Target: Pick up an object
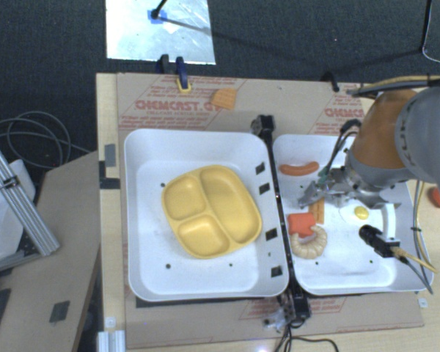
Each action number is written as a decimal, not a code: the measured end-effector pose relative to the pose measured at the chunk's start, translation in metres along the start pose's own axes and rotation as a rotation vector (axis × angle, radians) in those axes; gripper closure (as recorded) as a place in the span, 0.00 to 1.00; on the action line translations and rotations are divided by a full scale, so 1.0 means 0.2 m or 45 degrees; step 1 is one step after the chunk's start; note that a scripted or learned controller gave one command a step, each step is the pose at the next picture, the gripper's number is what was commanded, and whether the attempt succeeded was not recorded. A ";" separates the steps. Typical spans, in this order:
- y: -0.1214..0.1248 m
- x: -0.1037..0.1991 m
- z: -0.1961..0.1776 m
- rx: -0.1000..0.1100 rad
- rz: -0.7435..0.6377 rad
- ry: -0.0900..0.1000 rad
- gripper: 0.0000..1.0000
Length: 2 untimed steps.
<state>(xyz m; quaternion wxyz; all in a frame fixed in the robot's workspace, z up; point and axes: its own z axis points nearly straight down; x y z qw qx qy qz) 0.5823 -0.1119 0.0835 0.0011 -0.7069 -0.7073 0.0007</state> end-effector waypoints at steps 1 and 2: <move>0.01 0.00 -0.06 -0.008 -0.001 -0.002 1.00; -0.04 0.31 -0.65 -0.019 -0.013 0.002 1.00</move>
